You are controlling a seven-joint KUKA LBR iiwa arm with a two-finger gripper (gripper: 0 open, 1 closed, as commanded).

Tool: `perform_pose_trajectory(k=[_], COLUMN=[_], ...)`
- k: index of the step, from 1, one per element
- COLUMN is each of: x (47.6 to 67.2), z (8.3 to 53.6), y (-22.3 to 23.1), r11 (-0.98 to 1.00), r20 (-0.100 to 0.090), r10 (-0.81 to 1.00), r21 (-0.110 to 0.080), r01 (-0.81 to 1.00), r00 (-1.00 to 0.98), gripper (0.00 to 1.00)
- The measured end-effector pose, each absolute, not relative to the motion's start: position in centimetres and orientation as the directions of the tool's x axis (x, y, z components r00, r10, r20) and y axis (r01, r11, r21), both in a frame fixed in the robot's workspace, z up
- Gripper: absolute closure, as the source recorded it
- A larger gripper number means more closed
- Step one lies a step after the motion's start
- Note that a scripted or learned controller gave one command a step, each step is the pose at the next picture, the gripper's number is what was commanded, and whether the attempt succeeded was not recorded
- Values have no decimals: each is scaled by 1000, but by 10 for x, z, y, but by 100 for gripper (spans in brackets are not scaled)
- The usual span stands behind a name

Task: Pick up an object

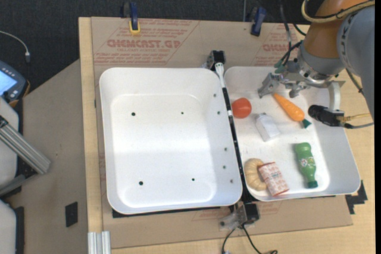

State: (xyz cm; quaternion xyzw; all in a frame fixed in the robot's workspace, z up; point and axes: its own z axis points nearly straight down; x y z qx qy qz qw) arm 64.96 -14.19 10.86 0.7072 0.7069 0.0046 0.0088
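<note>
The gripper (280, 85) hangs over the far edge of the right bin (351, 172), fingers spread apart and holding nothing. The carrot (289, 107) lies just beside it. The left bin (110, 128) has lots of open room.

Right bin (345, 172) holds everything: tomato (241, 107) left, carrot (290, 108) upper right, bottle (306, 164) lower right (left bin (113, 128) alongside).
</note>
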Motion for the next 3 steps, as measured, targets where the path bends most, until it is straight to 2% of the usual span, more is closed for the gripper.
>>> perform_pose_trajectory(k=[1, 2, 3], x=[667, 604, 607], z=[110, 83, 95], y=[-221, -159, -163], r11=[-4, 0, -1], r20=[-4, 4, -1], r10=[1000, 1000, 1000], r21=[6, -7, 3], r01=[1000, 1000, 1000], r00=[4, 0, 1], gripper=[0, 0, 100])
